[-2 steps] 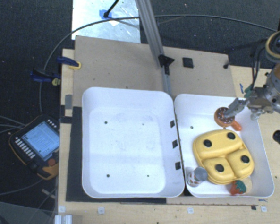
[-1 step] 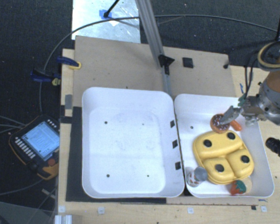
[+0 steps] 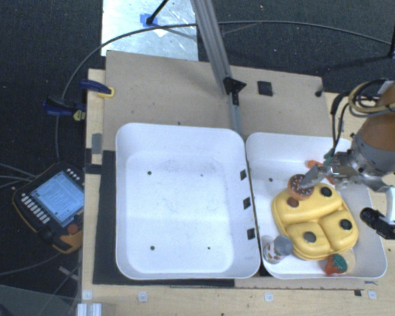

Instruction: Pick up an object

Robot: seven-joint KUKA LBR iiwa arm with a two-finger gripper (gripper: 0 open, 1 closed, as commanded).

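Yellow lumpy plastic toy (image 3: pixel 316 219) fills the right white bin (image 3: pixel 267 158) under the gripper (image 3: pixel 311 178), whose finger state stays unclear.

No text, label, brand, number or sign can be read anywhere. The handheld control pendant (image 3: pixel 51 204) left of the desk (image 3: pixel 168 92) has a lit bluish screen, but whatever it displays is too small and blurred to make out. The black patches on the desk carry no legible marking.
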